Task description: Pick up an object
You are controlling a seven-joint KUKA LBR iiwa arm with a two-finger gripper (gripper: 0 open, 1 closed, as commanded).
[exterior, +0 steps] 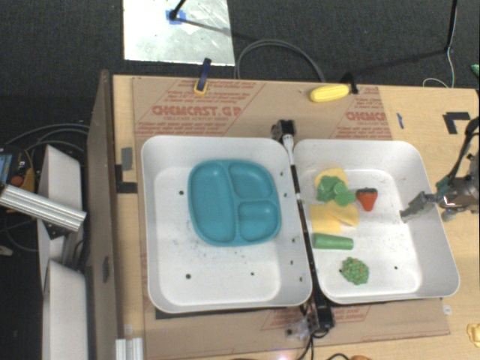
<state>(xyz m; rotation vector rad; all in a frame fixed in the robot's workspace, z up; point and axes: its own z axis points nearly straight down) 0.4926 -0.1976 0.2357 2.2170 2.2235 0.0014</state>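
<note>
**Approach under way, nothing gripped yet**

Lowest in the frame among the toys, and so nearest the camera, a bumpy green broccoli-like piece lies alone on the floor of the right-hand shallow white bin, well apart from the gripper.

At the right edge of the frame, the metal two-finger gripper reaches in over that bin's right side. One grey prong points left and slightly down toward the toys; whether the jaws are open or closed cannot be told from this angle, and nothing shows between them.

Outward from there, toward the bin's left half, a cluster of toys sits: a small red strawberry-like piece nearest the gripper, a lumpy green leafy toy on a yellow piece just left of it, a flat yellow wedge below, and a green cylinder under that. Any of these could serve as the object to pick up.

Further left, the left-hand white bin holds a teal divided plastic plate.

By my reading, the step in hand is the approach. The next move calls for carrying the gripper left over one chosen toy, probably the red piece, and descending squarely with the jaws apart; the crowded cluster risks a glancing contact.
</note>
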